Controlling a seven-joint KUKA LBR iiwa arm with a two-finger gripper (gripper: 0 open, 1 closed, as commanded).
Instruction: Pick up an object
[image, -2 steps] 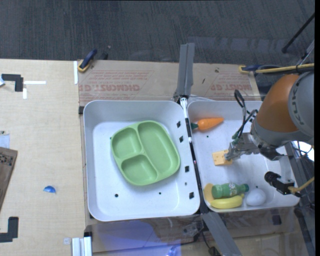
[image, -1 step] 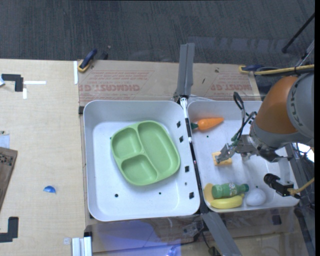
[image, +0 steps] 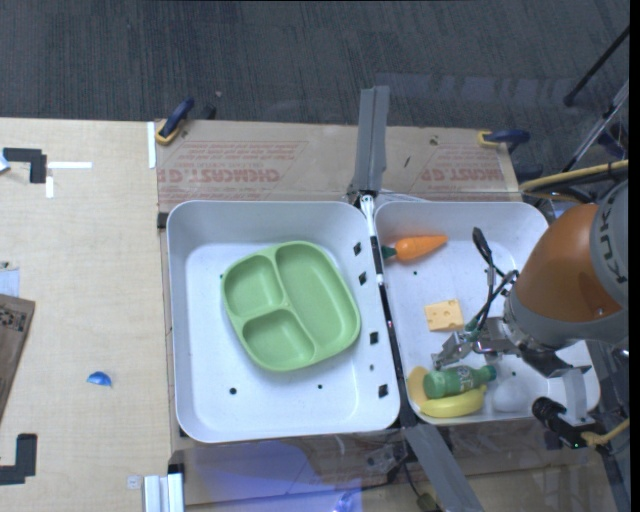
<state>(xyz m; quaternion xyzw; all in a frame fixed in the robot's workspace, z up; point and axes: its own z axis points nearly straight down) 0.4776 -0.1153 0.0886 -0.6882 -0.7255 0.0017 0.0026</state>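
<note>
Light wooden bench (image: 80, 290), a sheet of printed cardboard (image: 300, 160) lying across its far side, dark carpet beyond, and two white bins side by side. The left bin (image: 200, 400) carries a green divided plate (image: 290, 303), sitting a bit askew. The right bin (image: 520, 215) has a toy carrot (image: 418, 247) near its far wall, a cheese wedge (image: 443, 315) in the middle, and at the near edge a yellow banana (image: 450, 404) with a green bottle (image: 458, 380) lying right on top of it. The arm (image: 575, 265) comes in from the right, its orange band covering that corner of the bin and running off the frame. The gripper (image: 462, 352) hangs low just above the bottle; it's a tangle of metal and cable there, and I can't tell how wide it stands or whether it has anything.
</note>
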